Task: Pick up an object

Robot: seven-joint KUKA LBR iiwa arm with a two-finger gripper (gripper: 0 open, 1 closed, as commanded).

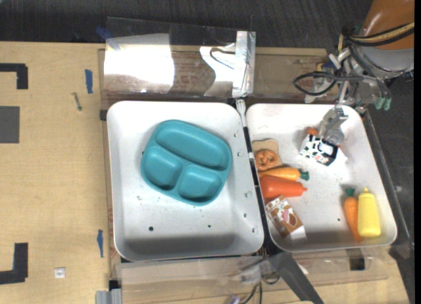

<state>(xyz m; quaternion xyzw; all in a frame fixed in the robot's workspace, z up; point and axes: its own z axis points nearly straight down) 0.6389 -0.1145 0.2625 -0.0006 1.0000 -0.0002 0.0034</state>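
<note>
End effector (332,127): over right bin (378,164), upper part; open or closed, cannot tell
Contact: tip right at black-and-white cow toy (320,151), grip not visible
Cow toy: lying on right bin floor

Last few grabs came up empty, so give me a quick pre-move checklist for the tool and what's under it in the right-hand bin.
1. Tool inside the right bin: ok.
2. Tool over a target: ok, it sits above the black-and-white item.
3. Item held between the tool's tips: cannot tell.
4. Space around that item: ok, apart from the carrots and the bin wall.
5. Teal tray out of the path: ok, in the left bin.
</note>
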